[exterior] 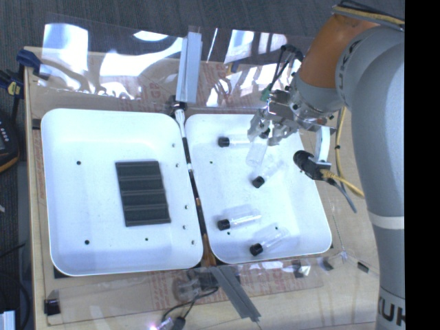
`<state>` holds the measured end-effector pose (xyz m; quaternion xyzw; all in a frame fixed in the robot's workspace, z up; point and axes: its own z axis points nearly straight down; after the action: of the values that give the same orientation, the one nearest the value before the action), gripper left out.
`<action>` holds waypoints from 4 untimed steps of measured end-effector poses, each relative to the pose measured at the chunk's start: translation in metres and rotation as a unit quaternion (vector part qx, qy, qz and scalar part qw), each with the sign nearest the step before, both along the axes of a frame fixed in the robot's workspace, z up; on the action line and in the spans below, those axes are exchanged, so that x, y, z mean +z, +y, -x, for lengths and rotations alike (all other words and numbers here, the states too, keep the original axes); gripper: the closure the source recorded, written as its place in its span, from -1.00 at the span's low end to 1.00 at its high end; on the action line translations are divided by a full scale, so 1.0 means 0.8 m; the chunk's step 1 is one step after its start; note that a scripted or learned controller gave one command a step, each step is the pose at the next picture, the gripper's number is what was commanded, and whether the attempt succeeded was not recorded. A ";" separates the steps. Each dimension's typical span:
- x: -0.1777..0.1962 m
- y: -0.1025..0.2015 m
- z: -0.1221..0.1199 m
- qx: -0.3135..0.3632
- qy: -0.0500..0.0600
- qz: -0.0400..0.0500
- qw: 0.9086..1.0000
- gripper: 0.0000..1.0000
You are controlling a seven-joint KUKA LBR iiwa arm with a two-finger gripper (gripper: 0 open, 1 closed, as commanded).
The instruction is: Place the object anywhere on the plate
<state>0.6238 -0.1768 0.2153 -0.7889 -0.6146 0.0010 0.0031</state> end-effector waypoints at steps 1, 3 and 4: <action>-0.065 0.044 0.105 -0.038 0.001 0.001 0.999 1.00; -0.032 0.251 0.185 -0.149 0.002 0.002 0.989 1.00; -0.031 0.339 0.181 -0.263 0.001 0.003 0.965 1.00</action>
<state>0.4792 0.0941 0.1904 -0.9227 -0.3854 0.0023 0.0014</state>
